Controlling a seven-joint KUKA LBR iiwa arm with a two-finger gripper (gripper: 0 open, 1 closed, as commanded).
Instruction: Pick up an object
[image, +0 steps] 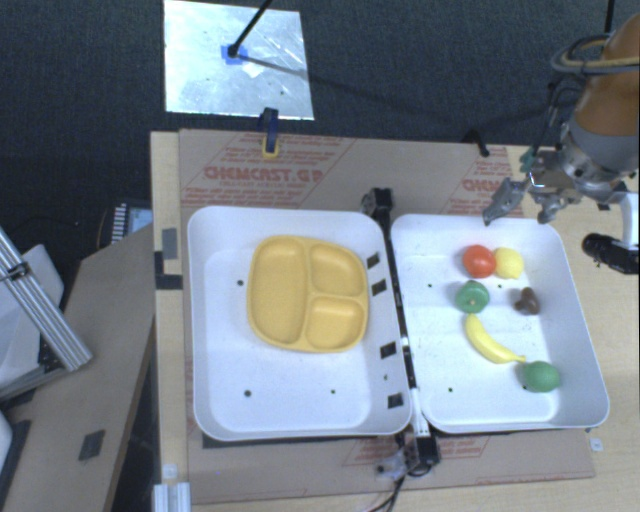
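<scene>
Gripper (526, 203) hangs at upper right of the frame, over the far rim of the right bin (585, 330), fingers spread, nothing between them. In that bin: tomato (479, 261), lemon (510, 263), banana (490, 341). Left bin (215, 380) holds a yellow divided plate (305, 293).

White bins (290, 425) on brown cardboard; a yellow divided plate (305, 293); a red-orange tomato (478, 261), yellow lemon (509, 263), yellow banana (489, 340), two green fruits (472, 296), one small brown thing (526, 300).
</scene>
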